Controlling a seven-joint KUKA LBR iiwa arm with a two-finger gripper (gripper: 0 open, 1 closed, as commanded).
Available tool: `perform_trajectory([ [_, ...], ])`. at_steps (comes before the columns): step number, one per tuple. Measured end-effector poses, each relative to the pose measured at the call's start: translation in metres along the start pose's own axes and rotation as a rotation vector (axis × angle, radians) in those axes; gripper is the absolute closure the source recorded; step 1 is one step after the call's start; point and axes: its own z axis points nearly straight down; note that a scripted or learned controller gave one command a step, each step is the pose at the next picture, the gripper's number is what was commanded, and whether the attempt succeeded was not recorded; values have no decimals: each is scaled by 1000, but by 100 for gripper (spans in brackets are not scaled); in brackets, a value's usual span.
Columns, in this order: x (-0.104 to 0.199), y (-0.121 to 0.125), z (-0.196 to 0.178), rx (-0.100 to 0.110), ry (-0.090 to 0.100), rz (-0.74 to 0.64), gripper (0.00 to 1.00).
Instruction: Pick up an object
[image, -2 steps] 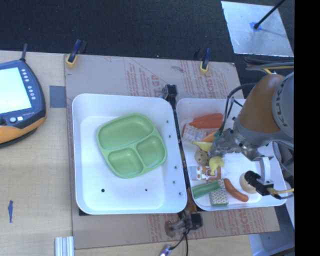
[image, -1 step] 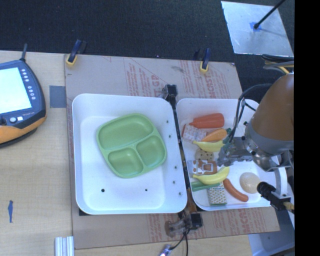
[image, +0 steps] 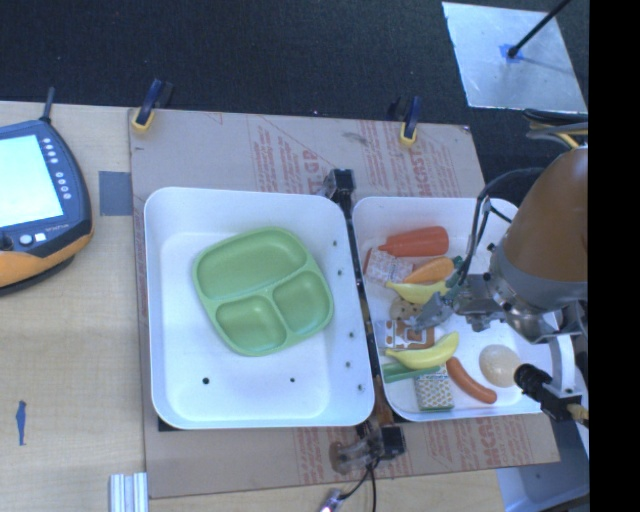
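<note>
1. Nearest the camera, along the front edge of the desk (image: 70, 400), lay a pale metal bracket (image: 128, 490) and a clamp with cable (image: 365, 452) below the seam between the two bins.
2. Toy food crowded the right bin (image: 400, 212): a yellow banana (image: 425, 351) toward the front, an orange sausage (image: 470, 381), a white egg (image: 498, 363), a small patterned box (image: 433, 391), a red-orange carrot (image: 414, 241) at the back.
3. The left bin (image: 170, 300) carried a green divided plate (image: 264, 290).
4. Judged by looks, the banana seemed light, stiff, smooth plastic — slippery on its curve — so a hold across its thicker middle would likely serve best.
5. The arm (image: 545, 235) reached in from the right, bent low over the right bin, its wrist tilted toward the second yellow piece (image: 415, 290).
6. The claw (image: 440, 308) sat just above the pile — whether wide or narrow could not be told, and nothing was seen held.
</note>
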Motion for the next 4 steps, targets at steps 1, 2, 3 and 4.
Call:
perform_trajectory([
  [1, -28, 57, -47, -1, 0, 1, 0],
  [2, -14, 118, 94, -8, -3, 2, 0],
  [3, -13, 161, 96, -2, 2, 1, 0],
  [4, -12, 162, 85, -1, 5, -3, 100],
])
